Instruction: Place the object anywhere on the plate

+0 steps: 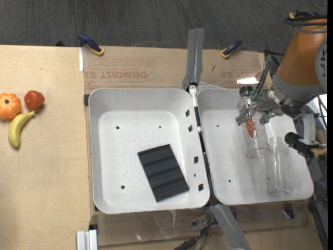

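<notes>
We locate the dark ridged plate (163,172) flat in the left bin (104,108), its long axis running from 11 o'clock to 5 o'clock. The gripper (253,123) sits over the right bin (218,191), at about 2 o'clock from the plate and well apart from it. We cannot tell its finger state amid the clear plastic items (276,165).
</notes>
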Controlling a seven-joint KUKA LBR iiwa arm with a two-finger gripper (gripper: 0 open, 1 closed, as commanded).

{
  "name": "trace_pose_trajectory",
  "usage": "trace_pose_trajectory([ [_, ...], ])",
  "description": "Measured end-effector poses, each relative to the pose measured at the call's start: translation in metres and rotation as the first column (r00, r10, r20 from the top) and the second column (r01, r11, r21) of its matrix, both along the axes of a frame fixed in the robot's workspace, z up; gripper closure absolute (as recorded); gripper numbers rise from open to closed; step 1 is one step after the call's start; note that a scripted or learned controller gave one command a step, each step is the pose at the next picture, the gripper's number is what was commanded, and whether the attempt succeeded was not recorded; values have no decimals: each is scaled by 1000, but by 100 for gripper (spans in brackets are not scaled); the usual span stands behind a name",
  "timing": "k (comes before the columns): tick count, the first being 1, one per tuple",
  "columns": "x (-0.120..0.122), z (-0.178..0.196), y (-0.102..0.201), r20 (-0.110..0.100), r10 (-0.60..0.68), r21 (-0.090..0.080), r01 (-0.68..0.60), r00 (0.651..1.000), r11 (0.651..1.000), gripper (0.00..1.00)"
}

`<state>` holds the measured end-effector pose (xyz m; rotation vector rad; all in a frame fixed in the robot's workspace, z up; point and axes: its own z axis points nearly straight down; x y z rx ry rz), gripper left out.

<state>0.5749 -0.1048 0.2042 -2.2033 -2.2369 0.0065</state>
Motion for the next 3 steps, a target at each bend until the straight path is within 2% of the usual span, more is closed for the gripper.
trace_pose_trajectory([
  [1,19,15,75,2,66,1,-66,998,998,100],
  [2,-27,60,91,0,-146,-1,146,989,989,100],
  [3,-3,41,147,0,-17,-1,17,1000,1000,100],
])
